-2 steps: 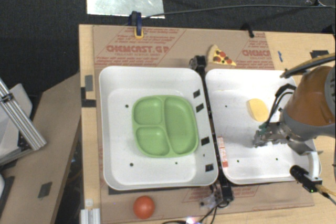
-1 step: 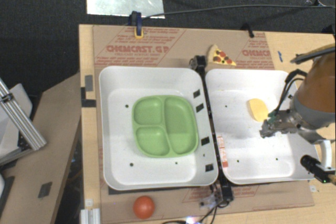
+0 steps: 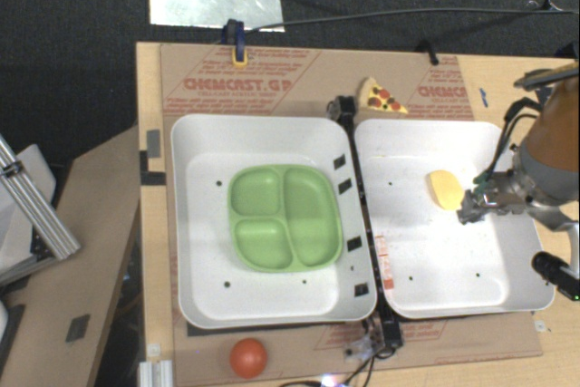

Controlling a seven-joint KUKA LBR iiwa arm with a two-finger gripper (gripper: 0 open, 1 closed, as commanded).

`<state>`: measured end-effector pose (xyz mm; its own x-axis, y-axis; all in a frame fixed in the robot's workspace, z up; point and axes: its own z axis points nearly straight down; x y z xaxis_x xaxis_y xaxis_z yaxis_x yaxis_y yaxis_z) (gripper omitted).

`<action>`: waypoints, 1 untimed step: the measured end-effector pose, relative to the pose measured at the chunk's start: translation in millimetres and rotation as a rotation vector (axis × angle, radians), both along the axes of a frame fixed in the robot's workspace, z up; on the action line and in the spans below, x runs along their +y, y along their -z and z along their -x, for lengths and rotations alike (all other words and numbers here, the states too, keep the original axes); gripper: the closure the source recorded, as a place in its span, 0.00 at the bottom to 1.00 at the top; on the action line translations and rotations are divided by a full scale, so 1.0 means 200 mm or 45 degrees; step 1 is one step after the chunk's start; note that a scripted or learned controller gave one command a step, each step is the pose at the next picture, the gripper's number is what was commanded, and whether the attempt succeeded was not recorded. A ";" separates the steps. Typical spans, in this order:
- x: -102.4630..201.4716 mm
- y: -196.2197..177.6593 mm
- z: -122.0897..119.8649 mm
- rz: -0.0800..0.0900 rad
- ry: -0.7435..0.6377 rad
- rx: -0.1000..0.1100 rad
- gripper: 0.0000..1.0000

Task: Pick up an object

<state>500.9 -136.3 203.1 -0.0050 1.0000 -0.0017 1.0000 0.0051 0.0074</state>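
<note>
Nearly on the yellow piece

Now the gripper (image 3: 473, 206) sits low in the right bin (image 3: 453, 285), just beside the yellow object (image 3: 445, 189), at that object's right edge. Whether its jaws are apart or together I cannot tell; nothing visibly sits between them. To grasp well, the arm probably needs to shift slightly left so the tips straddle the rounded piece, then close squarely across its narrow width. A graze could slide it over the smooth floor. The green divided plate (image 3: 285, 217) lies in the left bin (image 3: 199, 285), well apart.
</note>
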 end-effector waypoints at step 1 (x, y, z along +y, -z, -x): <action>0.00 -0.23 -0.01 0.000 0.000 0.000 1.00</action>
<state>502.8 -136.6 249.3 -0.0052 1.0000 -0.0019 1.0000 0.0052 0.0074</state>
